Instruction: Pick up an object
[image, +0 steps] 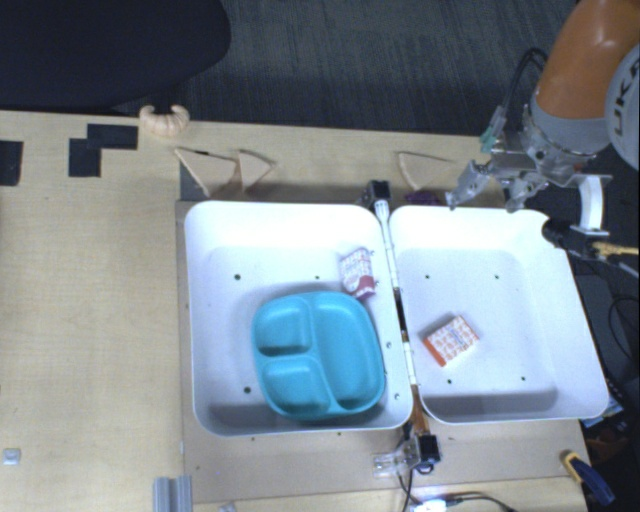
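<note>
A small orange and white box (451, 340) lies flat in the right bin (500, 405), left of its middle. A small red and white packet (357, 272) rests in the left bin (215, 300) near its right wall, just above a blue divided plate (317, 354). My gripper (492, 190) hangs above the far rim of the right bin, well up and away from the box. Its fingers (468, 186) are spread apart with nothing between them.
The arm with its orange band (590, 50) comes in from the upper right. Cables and a black fitting (575, 237) sit by the right bin's right edge. A black clip (377, 191) stands where the two bins meet at the back.
</note>
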